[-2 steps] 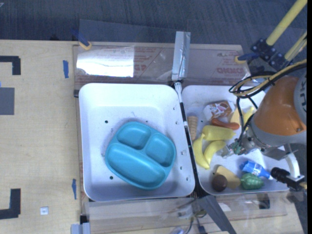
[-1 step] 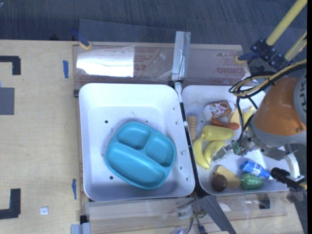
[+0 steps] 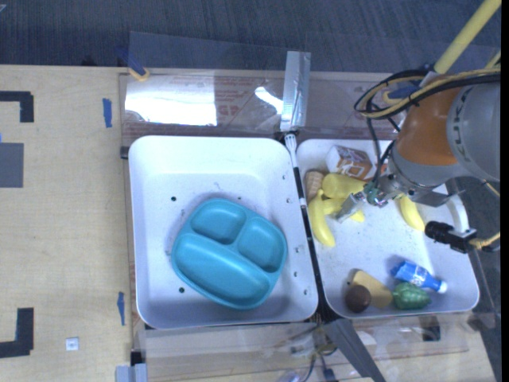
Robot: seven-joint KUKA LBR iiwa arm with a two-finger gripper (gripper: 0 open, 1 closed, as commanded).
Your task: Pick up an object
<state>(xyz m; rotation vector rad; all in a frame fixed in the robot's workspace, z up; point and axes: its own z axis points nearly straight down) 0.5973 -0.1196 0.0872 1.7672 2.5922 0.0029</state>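
Note:
The right bin (image 3: 465,293) holds several small items. A yellow banana-shaped toy (image 3: 320,220) lies at its left side, with a yellow lump (image 3: 340,186) just above it. My gripper (image 3: 355,203) hangs low over these yellow pieces, reaching in from the right under the orange-banded wrist (image 3: 429,138). Whether it touches them is unclear. A small orange and white carton (image 3: 351,162) stands behind the gripper. Another yellow piece (image 3: 411,212) lies to its right. Near the front lie a blue bottle (image 3: 417,276), a green toy (image 3: 410,297) and a brown round item (image 3: 358,297).
The left bin (image 3: 151,173) carries a teal divided plate (image 3: 231,249). A clear plastic wall (image 3: 207,94) with a metal post (image 3: 295,90) stands behind both bins. Cables (image 3: 398,94) loop above the wrist. Wooden benchtop (image 3: 56,213) extends to the left.

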